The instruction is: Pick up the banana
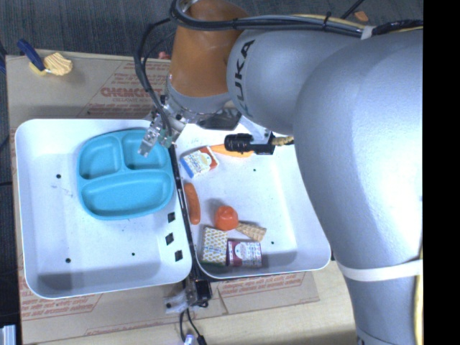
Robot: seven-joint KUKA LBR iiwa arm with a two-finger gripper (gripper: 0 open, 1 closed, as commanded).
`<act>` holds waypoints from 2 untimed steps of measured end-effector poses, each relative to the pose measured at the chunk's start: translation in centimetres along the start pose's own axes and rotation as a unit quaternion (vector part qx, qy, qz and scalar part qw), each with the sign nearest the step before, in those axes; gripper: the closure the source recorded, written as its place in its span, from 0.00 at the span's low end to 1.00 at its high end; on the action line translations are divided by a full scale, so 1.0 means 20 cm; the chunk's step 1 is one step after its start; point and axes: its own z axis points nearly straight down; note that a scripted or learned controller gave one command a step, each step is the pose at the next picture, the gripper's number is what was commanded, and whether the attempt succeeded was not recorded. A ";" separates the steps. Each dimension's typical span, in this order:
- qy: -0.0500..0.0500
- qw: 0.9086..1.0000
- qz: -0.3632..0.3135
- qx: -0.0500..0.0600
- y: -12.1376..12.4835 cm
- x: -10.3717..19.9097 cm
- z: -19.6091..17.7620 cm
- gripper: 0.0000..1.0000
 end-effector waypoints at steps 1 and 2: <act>-0.002 1.000 -0.001 0.000 0.00 -0.01 -0.06 1.00; -0.003 1.000 -0.008 0.000 -0.35 -0.19 -0.18 1.00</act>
